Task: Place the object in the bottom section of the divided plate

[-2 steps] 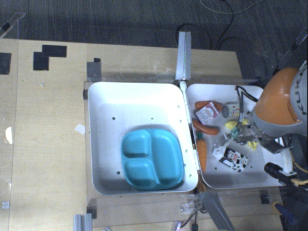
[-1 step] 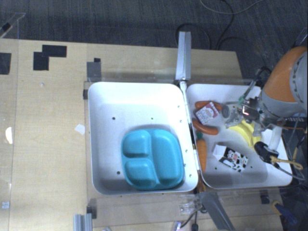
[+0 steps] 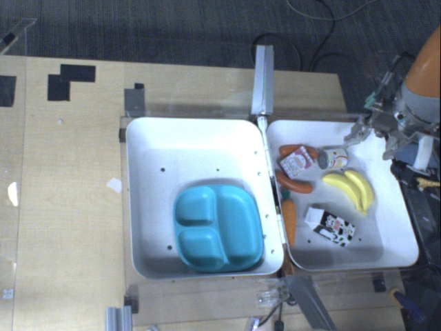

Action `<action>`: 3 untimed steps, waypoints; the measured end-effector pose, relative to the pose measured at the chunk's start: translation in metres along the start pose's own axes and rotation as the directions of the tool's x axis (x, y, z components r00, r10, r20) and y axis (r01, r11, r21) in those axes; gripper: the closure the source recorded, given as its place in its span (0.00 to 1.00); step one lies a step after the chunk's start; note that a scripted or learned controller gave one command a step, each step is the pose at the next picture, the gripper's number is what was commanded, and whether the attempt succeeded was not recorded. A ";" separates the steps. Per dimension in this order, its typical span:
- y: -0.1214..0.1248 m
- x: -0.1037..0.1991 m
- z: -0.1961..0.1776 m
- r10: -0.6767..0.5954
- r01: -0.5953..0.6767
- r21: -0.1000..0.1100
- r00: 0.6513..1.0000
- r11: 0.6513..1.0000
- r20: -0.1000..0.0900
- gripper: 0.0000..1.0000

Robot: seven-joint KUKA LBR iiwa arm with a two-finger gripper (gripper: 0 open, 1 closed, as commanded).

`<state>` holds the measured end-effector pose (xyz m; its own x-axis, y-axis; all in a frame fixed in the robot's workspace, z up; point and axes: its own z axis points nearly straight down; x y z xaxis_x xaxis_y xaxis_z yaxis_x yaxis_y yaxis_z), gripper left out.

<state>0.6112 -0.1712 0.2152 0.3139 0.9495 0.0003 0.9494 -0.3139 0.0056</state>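
Several candidate objects lie in the right bin (image 3: pixel 396 247), and the task sentence does not say which is meant; none is in the divided plate (image 3: pixel 219 227), which sits in the left bin (image 3: pixel 148 185) with all its sections bare. Taking the plate as landmark: the bananas (image 3: pixel 351 188) lie well to its right and slightly up-frame; they look like light moulded toys, smooth and curved, best taken across the narrow middle, where they may slip. The sausage (image 3: pixel 298 183) and the red-and-white packet (image 3: pixel 298 162) resting on it lie nearer the plate, just past the wall between the bins; the packet is judged thin, light and awkward to pinch flat. The carrot (image 3: pixel 289 221) lies hard against that wall, closest to the plate, leaving little room for a finger on its plate side. The small can (image 3: pixel 335 159) lies on its side, stiff and liable to roll. The black-and-white carton (image 3: pixel 330 225) is boxy and should take a grip across its short sides. The gripper (image 3: pixel 363 128) hovers at the bin's far upper right, beyond every object from the plate, nearest the can and apart from it; nothing is seen in it, and whether it stands open or closed cannot be told.
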 end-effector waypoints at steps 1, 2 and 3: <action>0.024 -0.017 0.044 0.421 -0.421 0.003 0.907 0.907 0.002 0.00; 0.042 -0.005 0.052 0.739 -0.739 0.002 0.674 0.674 0.002 0.00; 0.043 -0.002 0.040 0.730 -0.730 0.000 0.683 0.683 -0.001 1.00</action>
<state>0.6519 -0.1862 0.1752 0.9079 0.4191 0.0055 0.4191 -0.9079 0.0033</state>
